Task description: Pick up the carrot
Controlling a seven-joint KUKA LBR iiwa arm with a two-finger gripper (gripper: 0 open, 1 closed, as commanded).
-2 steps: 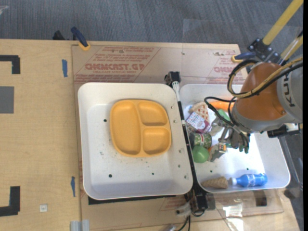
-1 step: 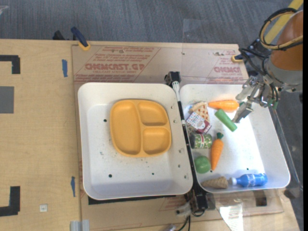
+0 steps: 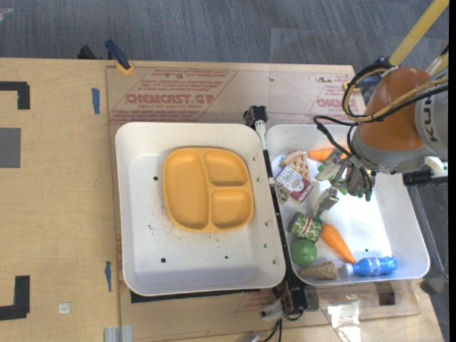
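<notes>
The carrot (image 3: 336,241) lies in the right bin (image 3: 413,223), orange and tapering toward the bin's front right, with its thick end beside a green can (image 3: 306,227). My gripper (image 3: 344,192) hangs over the middle of that bin, above and slightly behind the carrot and apart from it. It is open, with nothing between its fingers (image 3: 328,200). The orange band of the arm (image 3: 390,109) rises behind it at the right.
The right bin also holds a red and white packet (image 3: 293,177), a small orange piece (image 3: 321,154) at the back, a green ball (image 3: 303,252), a brown cone (image 3: 320,270) and a blue bottle (image 3: 371,266). A yellow divided plate (image 3: 209,189) sits in the left bin (image 3: 135,212).
</notes>
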